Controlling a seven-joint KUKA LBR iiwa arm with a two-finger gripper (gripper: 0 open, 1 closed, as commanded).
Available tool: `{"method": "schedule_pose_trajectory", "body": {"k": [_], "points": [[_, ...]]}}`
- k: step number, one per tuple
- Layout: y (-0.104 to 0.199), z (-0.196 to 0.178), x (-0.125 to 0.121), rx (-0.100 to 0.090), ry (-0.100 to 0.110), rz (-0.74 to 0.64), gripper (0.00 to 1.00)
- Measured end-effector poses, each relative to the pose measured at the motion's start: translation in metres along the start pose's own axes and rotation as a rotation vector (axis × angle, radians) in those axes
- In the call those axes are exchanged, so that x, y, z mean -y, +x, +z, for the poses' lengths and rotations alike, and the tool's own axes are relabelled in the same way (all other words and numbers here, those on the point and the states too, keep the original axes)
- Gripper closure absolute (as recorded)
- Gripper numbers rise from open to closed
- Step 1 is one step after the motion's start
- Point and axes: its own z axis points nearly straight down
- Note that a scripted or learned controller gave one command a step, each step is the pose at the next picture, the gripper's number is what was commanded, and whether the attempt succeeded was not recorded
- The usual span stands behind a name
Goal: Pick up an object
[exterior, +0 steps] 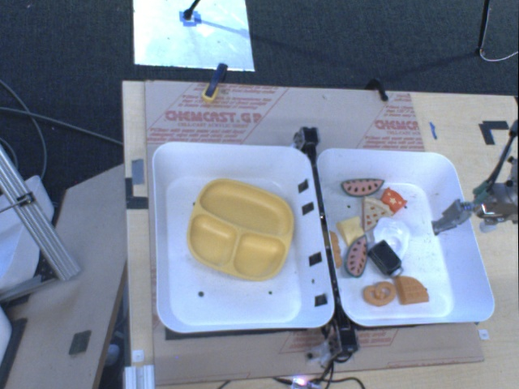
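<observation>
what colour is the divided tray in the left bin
Pale yellow; the divided tray shows plainly in the camera view.

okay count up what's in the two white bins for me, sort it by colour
Yellow: 2, the divided tray and a wedge
Red or pink slices: 3
Orange or tan: 4
Black: 1
White: 1
Total: 11

A yellow three-compartment tray [241,228] is lying in the left white bin [178,298], tilted at a slight angle. Both bins are sitting on a brown board printed with red lettering [212,117], with a yellow-tipped tool [214,83] resting at its far edge. A shiny metal sheet [192,23] is lying on the dark carpet beyond.
</observation>
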Motion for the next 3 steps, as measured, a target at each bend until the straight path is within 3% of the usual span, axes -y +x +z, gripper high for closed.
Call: {"method": "schedule_pose_trajectory", "body": {"k": [1, 3], "points": [[-0.029, 0.193, 0.003, -0.004, 0.01, 0.004, 0.0], [0.09, 0.062, 0.0, -0.003, 0.001, -0.007, 0.0]]}}
